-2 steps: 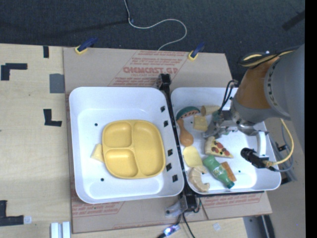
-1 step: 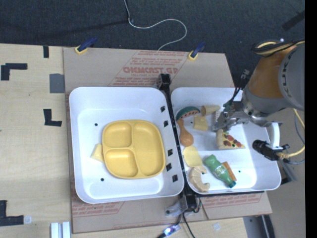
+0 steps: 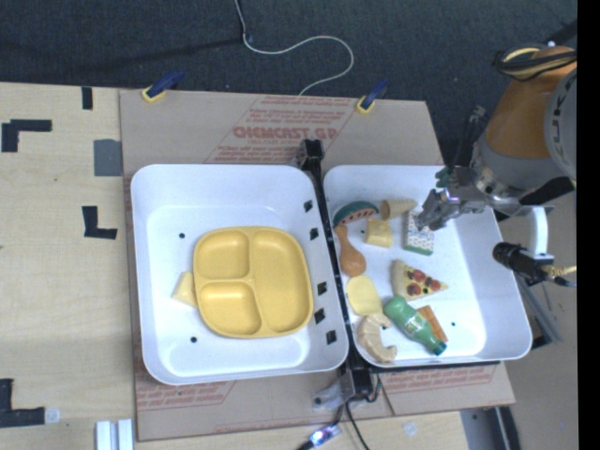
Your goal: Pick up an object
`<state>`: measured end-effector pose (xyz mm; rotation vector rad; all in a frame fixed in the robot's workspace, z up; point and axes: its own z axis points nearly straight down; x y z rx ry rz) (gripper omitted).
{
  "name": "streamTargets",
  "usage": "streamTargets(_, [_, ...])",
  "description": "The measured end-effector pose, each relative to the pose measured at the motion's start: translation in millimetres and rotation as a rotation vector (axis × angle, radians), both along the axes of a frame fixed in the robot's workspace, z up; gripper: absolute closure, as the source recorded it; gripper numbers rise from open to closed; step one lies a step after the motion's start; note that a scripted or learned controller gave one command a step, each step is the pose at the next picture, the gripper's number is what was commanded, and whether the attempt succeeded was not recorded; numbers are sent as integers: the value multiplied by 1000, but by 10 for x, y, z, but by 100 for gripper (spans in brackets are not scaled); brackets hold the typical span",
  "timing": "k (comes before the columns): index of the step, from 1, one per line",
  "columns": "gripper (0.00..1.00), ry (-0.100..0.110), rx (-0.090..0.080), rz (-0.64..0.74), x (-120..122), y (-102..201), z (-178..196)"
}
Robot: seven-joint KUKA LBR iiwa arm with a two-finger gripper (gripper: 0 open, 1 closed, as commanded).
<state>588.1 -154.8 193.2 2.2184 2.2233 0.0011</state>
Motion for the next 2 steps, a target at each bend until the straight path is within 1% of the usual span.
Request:
streamTargets(1, [100, 0, 0, 0, 6, 9, 326])
streamTargets(2, [100, 2, 1, 3, 60, 518, 407])
